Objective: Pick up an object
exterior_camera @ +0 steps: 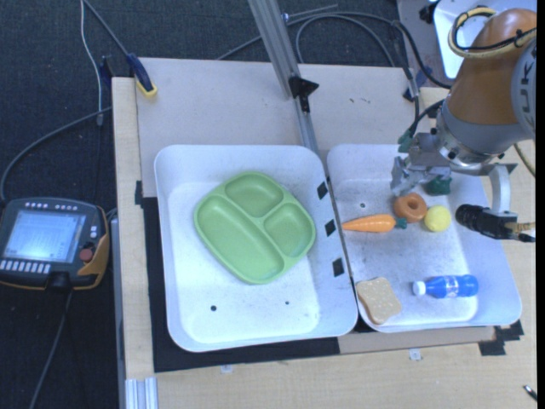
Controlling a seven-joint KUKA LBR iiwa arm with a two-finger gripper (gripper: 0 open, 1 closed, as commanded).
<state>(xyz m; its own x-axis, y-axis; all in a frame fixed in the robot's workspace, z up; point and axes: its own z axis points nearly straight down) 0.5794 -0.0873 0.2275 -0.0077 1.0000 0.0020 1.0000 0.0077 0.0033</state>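
On the floor at the far left lies a handheld control pendant (53,244) with a lit screen, its cable trailing up across the dark carpet. On the bench, a small blue and yellow clamp (141,78) grips the upper left corner of the board. The left bin (174,313) holds a green divided plate (254,226), set at a slant with its three compartments facing up. A metal post (277,37) rises from between the two bins toward the top of the view. In the right bin (494,305), an orange carrot (369,223) lies near the left wall, its tip pointing left. Just to its right sits a brown doughnut (410,206), touching or nearly touching the carrot's thick end, and a yellow lemon (438,219) rests just beside the doughnut. Nearer the front of the bin, a slice of bread (380,300) lies in the left corner, and a blue bottle (446,286) with a white cap lies on its side to the right of it. The gripper (417,175) hangs low over the back of the right bin, right above the doughnut; whether it is released or clenched cannot be told from this angle, and nothing shows grasped in it. The grey arm with its orange band (490,75) reaches in from the upper right.
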